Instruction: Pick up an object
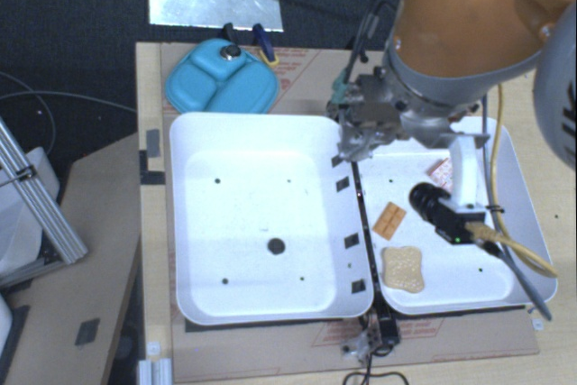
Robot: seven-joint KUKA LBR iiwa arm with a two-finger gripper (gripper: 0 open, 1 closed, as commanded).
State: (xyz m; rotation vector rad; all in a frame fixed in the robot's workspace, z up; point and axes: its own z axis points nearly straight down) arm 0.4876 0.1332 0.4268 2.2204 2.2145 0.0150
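Hanging low over the far end of the seam between the two white bins, the gripper (359,132) is too cluttered to read; I cannot tell whether it is open or closed, or grasping anything. Just in front of it, in the right bin (505,288), lie an orange cracker-like rectangle (389,219) and a tan toast-shaped piece (403,269). A small dark disc (276,246) sits in the left bin (198,194).

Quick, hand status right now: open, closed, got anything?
Hand: open or closed cannot be told from this view; it sits at the far end of the middle rim.
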